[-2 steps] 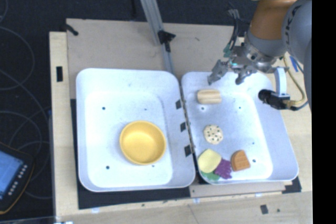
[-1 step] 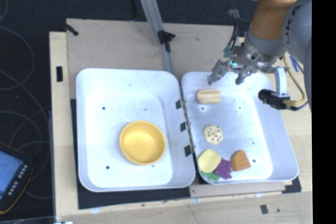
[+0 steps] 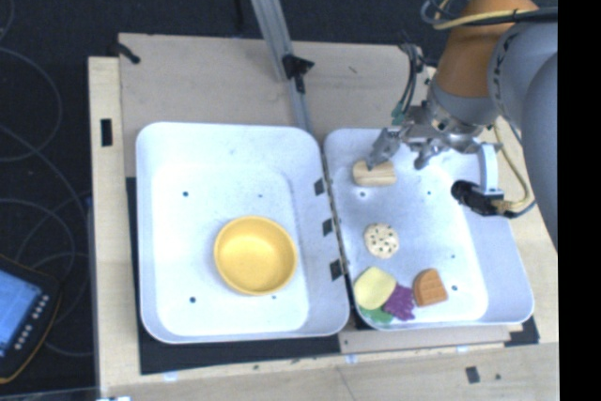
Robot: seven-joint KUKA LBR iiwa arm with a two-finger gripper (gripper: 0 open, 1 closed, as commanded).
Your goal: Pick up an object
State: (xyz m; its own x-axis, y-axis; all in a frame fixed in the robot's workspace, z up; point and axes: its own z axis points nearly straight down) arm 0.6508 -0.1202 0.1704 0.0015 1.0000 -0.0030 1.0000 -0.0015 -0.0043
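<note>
The left bin (image 3: 169,155) holds a yellow bowl (image 3: 254,254) near its front middle. In the right bin (image 3: 488,277), a tan block (image 3: 374,173) lies at the far left corner, a cookie (image 3: 380,240) sits mid-bin, and along the front lie a yellow piece (image 3: 374,286), a purple piece (image 3: 401,302) and an orange-brown piece (image 3: 429,287). The gripper (image 3: 406,148) hangs over the far end, fingers spread, just above and beside the block, not clasping it.
</note>
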